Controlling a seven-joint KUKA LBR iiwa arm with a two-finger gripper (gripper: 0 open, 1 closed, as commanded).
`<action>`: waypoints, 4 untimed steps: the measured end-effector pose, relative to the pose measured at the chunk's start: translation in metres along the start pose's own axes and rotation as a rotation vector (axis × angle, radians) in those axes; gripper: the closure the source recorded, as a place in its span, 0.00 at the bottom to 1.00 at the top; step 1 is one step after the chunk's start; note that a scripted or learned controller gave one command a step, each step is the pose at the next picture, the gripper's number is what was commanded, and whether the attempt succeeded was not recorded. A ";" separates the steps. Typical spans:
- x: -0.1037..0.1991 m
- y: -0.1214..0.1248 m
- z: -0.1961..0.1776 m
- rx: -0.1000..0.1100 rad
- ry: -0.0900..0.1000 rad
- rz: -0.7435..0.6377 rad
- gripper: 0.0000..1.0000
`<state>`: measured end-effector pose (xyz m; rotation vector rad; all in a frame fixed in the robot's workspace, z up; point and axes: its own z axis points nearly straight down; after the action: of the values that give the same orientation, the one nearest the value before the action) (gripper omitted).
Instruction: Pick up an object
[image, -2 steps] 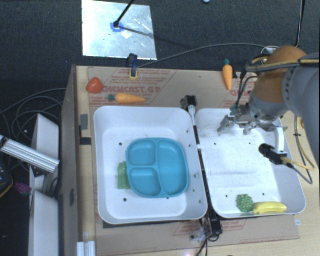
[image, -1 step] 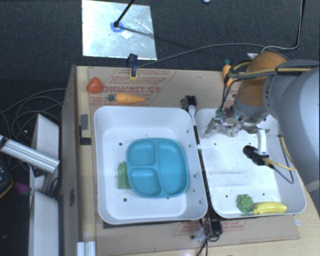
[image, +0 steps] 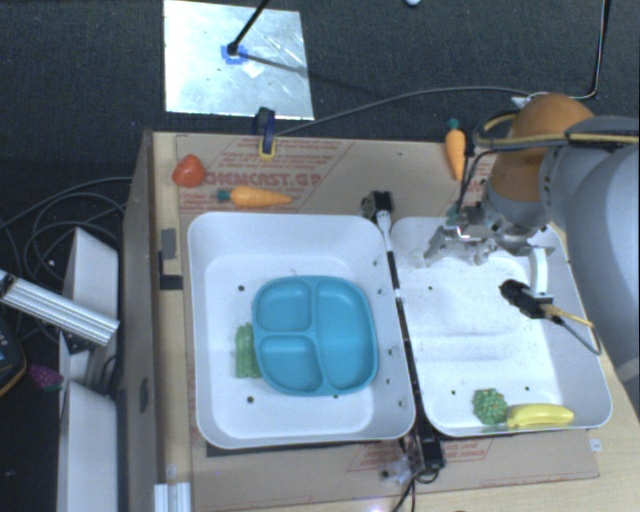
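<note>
The gripper (image: 462, 243) hangs over the right bin's (image: 585, 395) far-left corner (finger state I cannot tell), nothing visibly held, while the likeliest picks, a green piece (image: 489, 405) touching a banana (image: 540, 415), lie well apart at the near edge.

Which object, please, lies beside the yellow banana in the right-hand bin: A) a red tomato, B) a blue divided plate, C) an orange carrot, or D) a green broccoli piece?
D: the green broccoli piece sits right next to the yellow banana at the near edge of the right-hand bin.
</note>
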<state>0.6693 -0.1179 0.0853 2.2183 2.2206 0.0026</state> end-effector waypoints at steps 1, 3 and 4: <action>0.000 0.001 -0.011 -0.004 0.000 -0.002 1.00; 0.000 0.003 -0.034 -0.010 -0.001 -0.005 1.00; 0.000 0.003 -0.034 -0.010 -0.002 -0.006 0.00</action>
<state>0.6725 -0.1177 0.1193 2.2063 2.2212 0.0113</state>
